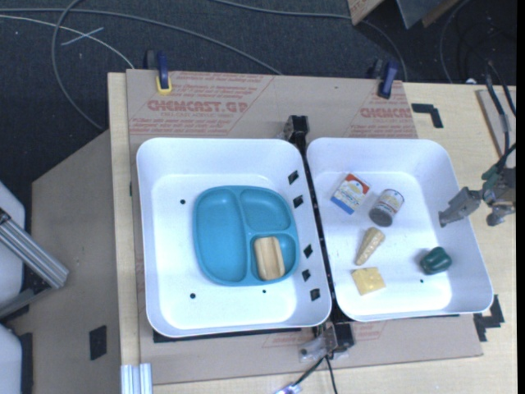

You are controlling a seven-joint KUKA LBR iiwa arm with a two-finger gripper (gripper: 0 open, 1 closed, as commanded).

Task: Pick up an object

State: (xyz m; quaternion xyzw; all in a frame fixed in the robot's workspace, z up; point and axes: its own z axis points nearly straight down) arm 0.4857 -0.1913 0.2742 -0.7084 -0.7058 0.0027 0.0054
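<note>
One fixed camera looks down from above at a slight slant, far enough back to take in the whole bench (pixel 205 89); the left bin (pixel 164 162) and right bin (pixel 459 179) sit side by side mid-frame; dark floor (pixel 66 72) fills the top and left.

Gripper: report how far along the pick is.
Done: nothing is lifted. The can, carton, cone, yellow block and green piece all lie in the right bin. In hand: the gripper sits at that bin's right rim. Left: the descent, grasp and lift.
</note>
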